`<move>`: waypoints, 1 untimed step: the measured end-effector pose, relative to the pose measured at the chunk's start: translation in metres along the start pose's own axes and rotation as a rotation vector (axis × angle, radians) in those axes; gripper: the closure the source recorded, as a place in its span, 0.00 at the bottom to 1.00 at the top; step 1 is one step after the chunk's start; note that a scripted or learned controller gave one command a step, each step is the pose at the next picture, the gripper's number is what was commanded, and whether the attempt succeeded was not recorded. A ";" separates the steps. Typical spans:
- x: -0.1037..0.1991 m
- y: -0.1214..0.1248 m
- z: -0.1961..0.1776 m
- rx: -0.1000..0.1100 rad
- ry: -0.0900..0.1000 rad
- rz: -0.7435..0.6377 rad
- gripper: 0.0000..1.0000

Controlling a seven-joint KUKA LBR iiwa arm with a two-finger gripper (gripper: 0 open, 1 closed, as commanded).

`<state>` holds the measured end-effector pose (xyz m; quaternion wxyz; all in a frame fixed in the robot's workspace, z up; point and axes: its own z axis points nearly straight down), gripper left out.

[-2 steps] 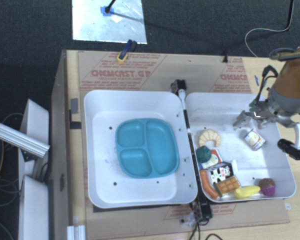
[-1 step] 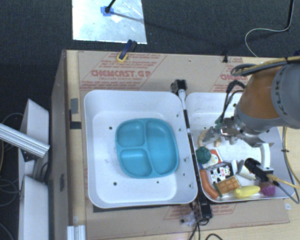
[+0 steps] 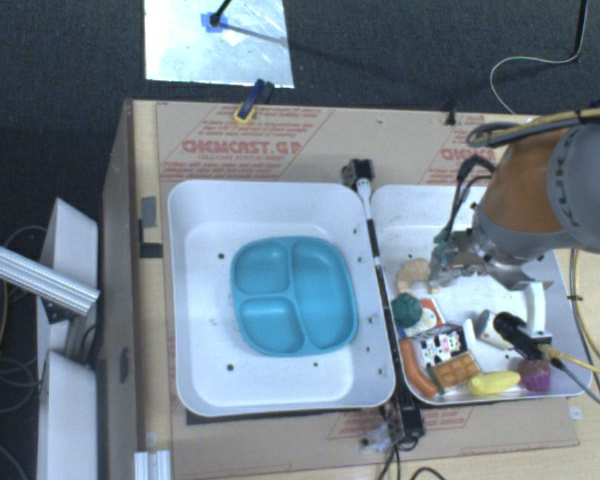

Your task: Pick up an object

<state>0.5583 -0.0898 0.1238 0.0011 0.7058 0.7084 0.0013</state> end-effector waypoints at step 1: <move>0.069 -0.005 -0.061 0.000 0.001 -0.001 1.00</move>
